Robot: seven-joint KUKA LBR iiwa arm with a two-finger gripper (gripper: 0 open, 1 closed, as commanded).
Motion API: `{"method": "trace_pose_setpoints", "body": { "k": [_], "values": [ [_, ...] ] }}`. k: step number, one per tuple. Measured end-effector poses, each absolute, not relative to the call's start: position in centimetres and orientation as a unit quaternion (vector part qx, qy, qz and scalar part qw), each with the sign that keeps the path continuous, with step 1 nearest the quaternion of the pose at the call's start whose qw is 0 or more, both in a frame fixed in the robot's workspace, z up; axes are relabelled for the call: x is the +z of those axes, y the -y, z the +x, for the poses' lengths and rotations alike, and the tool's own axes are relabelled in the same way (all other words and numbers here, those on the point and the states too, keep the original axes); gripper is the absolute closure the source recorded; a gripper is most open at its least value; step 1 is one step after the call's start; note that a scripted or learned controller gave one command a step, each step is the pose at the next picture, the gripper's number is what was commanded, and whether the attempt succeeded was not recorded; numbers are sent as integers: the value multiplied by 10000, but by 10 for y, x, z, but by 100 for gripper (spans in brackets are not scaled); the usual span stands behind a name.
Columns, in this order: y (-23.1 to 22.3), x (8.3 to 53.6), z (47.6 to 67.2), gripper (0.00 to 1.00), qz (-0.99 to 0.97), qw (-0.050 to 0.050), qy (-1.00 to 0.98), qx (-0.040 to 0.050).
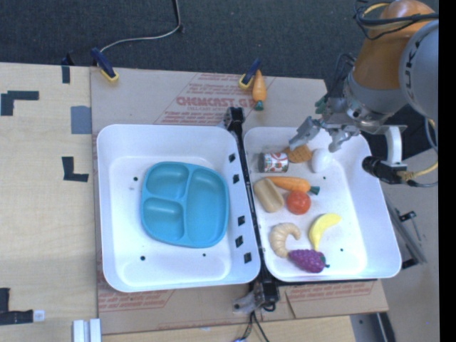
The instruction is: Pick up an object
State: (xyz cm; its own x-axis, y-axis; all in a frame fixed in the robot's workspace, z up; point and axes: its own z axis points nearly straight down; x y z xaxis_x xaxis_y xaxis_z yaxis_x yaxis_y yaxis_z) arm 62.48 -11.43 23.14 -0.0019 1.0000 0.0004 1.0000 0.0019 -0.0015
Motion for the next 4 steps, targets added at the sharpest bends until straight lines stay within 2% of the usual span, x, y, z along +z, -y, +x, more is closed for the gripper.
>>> {"method": "trace_pose_setpoints", "body": {
  "k": [1, 2, 3, 4],
  "values": [
    [70, 187, 636, 0, -7063, 13, 7079, 9],
    [102, 93, 606, 0, -7067, 4, 7075, -1],
    [96, 88, 574, 0, -7077, -42, 7065, -23],
    [93, 101, 576, 100, -7065, -30, 7077, -57]
  ]
}}
